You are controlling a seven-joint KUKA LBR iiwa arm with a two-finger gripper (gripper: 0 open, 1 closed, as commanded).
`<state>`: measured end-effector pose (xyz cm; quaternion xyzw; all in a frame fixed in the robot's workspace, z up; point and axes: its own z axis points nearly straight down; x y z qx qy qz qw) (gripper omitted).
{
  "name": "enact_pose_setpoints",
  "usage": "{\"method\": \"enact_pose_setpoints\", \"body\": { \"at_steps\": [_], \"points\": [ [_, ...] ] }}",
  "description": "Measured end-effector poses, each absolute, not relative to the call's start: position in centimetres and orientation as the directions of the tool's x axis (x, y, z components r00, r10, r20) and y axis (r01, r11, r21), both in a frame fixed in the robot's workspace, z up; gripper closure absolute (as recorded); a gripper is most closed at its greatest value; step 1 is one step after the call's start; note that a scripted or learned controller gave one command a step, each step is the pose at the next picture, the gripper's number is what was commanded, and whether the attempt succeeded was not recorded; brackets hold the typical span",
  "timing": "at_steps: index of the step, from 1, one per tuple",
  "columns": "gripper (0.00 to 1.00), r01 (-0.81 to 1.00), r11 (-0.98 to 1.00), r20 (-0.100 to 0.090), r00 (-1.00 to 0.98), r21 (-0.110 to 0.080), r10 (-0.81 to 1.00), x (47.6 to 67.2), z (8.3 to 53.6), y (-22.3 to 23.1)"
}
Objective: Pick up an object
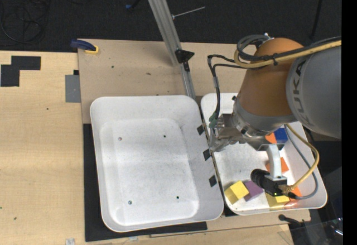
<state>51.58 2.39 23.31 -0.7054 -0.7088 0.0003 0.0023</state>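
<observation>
Two bins | left bin [106,115] | right bin [315,196]: yellow block [236,191], purple block [254,190] | fingers unclear

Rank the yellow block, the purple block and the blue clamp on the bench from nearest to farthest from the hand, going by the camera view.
Measured from the hand, over the right bin:
1. Yellow block, right bin's near left corner.
2. Purple block, just right of it; nearly level with the yellow one, hard to call.
3. Blue clamp, far left bench corner.
</observation>
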Motion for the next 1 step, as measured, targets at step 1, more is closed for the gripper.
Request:
{"method": "enact_pose_setpoints", "body": {
  "at_steps": [1],
  "points": [
    [1.00,1.000,0.005,0.002,-0.005,-0.008,1.000,51.17,22.31,8.10]
  ]
}}
